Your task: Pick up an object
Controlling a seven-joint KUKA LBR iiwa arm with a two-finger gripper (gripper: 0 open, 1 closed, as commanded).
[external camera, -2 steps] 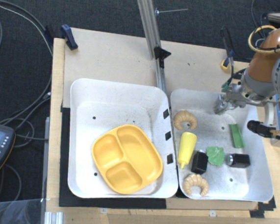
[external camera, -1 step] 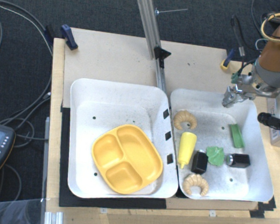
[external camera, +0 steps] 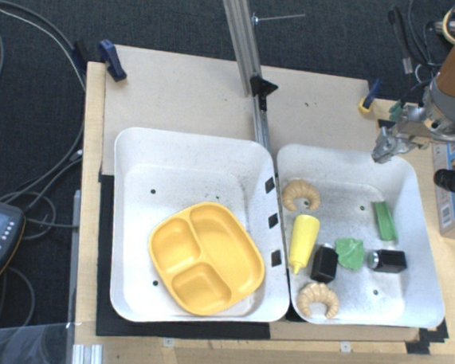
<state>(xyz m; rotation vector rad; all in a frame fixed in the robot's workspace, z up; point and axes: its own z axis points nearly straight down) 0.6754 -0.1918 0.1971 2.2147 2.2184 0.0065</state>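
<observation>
The right bin holds a yellow bottle, two tan croissant shapes, a green stick, a crumpled green piece, a black block and a black-and-silver cylinder. My gripper hangs above the bin's far right rim, away from all of these, with nothing seen in it. Its fingers are too small and blurred to read.
The left bin carries a yellow divided tray. A metal pole rises at the back between the bins. Blue clamps sit on the bench's far edge. Cables lie on the floor at left.
</observation>
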